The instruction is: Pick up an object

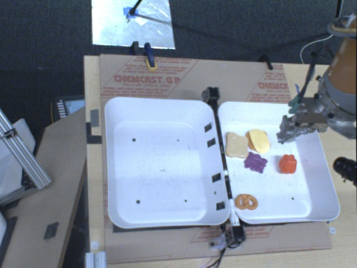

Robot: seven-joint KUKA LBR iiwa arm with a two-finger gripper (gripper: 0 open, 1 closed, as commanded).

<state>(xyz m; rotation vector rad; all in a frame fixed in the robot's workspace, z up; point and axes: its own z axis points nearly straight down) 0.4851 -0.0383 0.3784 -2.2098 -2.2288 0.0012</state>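
Hovering just above the small red plastic block (287,163), the hand (285,132) was positioned for descent; its state could not be told.

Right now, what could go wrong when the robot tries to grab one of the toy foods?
The bread slice, yellow piece and purple piece lie bunched together, so the gripper may nudge a neighbour or catch two. The pretzel looks flat and might slip away.
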